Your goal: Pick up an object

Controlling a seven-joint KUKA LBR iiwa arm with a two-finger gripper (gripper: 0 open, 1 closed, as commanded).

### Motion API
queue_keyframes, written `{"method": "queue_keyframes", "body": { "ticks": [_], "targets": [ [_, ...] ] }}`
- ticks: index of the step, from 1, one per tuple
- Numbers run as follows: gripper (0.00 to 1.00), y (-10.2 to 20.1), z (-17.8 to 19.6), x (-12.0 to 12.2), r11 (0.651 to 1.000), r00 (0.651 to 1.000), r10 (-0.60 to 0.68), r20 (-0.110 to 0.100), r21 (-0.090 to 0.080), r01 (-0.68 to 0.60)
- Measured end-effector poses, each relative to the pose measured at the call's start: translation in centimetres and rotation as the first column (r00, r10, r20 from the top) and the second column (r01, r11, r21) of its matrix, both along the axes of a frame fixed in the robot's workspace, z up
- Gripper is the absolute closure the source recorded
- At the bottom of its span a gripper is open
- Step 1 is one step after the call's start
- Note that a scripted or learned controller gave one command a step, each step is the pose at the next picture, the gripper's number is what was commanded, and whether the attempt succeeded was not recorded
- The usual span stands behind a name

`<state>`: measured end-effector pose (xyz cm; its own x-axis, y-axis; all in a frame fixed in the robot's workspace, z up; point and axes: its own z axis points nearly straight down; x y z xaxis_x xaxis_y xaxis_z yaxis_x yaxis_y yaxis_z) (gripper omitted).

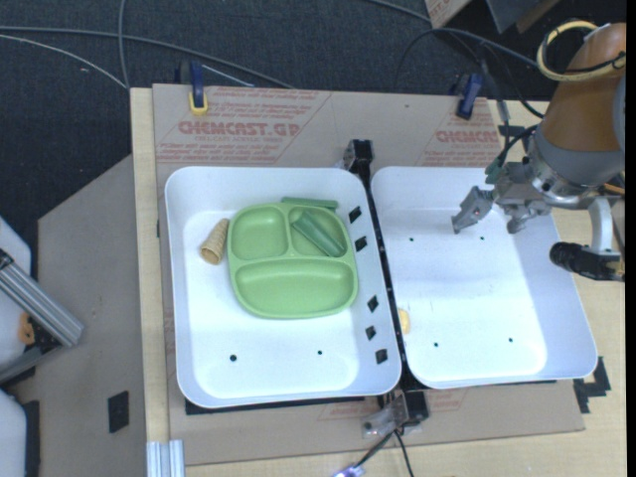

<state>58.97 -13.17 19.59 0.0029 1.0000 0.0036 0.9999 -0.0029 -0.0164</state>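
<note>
Gripper hangs over right bin, upper part, fingers spread apart, nothing between them. Small yellowish bit sits at that bin's left edge by the divider. Left bin holds green sectioned plate, darker green piece in its top-right compartment. Tan cone lies touching plate's left rim.

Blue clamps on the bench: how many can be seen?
2: one blue clamp at the board's far left edge, another blue clamp at the far edge, above the right bin.
</note>
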Motion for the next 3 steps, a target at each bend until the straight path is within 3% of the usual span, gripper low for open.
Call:
{"method": "queue_keyframes", "body": {
  "ticks": [1,3],
  "targets": [
    [0.00,0.0,0.8,0.3,1.000,1.000,0.003,0.015,-0.002,-0.003],
    [0.00,0.0,-10.7,0.4,1.000,1.000,0.003,0.010,-0.001,-0.003]
  ]
}}
